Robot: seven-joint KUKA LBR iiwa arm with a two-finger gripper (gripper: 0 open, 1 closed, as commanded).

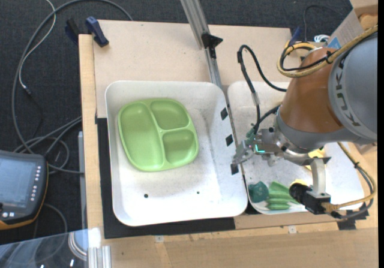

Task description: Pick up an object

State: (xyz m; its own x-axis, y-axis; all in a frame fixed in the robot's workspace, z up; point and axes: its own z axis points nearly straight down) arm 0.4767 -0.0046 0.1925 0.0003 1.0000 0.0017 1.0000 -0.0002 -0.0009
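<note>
You had the arm (327,102) reaching in from the right, over the right bin (240,96). Gripper (252,150) sat low by that bin's left wall; can't tell its state, nothing seen in it. Green objects (271,195) lay at the right bin's near edge, just beside the gripper. Green divided plate (158,135) lay in the left bin (180,201), well apart.

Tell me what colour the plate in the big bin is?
Light green; the plate shows in the camera view.
</note>
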